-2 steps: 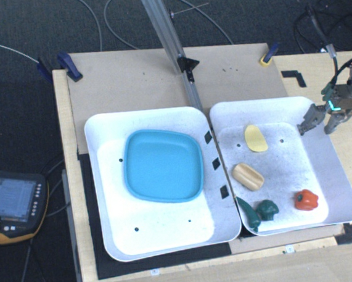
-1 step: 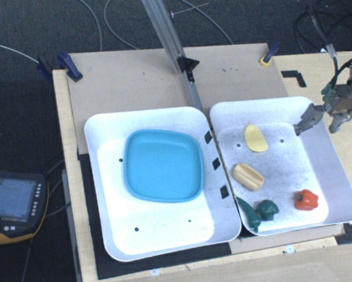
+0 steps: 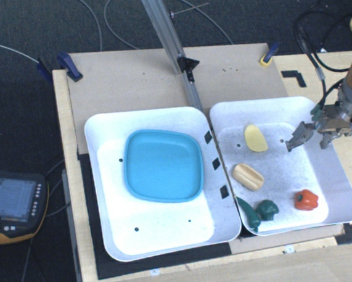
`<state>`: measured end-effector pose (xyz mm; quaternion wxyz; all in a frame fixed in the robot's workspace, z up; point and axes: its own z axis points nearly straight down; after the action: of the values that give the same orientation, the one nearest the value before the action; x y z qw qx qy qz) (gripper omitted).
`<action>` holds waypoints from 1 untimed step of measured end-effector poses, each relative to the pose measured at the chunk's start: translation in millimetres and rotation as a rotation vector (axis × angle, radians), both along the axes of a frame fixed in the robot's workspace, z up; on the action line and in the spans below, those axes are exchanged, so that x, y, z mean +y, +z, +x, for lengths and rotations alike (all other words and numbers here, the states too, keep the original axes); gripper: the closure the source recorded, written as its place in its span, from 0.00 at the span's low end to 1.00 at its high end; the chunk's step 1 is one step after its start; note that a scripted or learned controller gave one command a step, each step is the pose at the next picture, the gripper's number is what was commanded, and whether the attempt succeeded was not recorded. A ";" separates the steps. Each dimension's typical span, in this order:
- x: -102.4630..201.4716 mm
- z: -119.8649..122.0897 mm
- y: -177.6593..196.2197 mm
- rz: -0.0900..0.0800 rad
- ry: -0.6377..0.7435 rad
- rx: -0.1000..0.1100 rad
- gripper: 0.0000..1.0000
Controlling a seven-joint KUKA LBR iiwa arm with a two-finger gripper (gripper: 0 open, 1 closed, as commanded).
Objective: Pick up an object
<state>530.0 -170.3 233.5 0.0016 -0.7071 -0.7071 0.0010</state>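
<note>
The right bin [image 3: 327,172] holds several toy foods: a yellow lemon-like piece [image 3: 255,138], a tan bread roll [image 3: 248,176], a dark green pepper [image 3: 260,211] and a red tomato [image 3: 305,200]. My gripper [image 3: 312,137] hovers over the upper right part of this bin, its two fingers spread apart with nothing between them. It is to the right of the yellow piece and above the tomato, touching neither.
The left bin [image 3: 105,175] holds a blue square plate [image 3: 163,164]. A metal pole [image 3: 169,35] slants down to the gap between the bins. Cables lie on the dark floor, and a teach pendant [image 3: 12,206] sits at the left.
</note>
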 end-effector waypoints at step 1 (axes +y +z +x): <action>-4.4 -4.8 -60.6 0.000 0.000 0.001 0.00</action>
<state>525.2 -174.7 173.0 0.0021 -0.7072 -0.7070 0.0013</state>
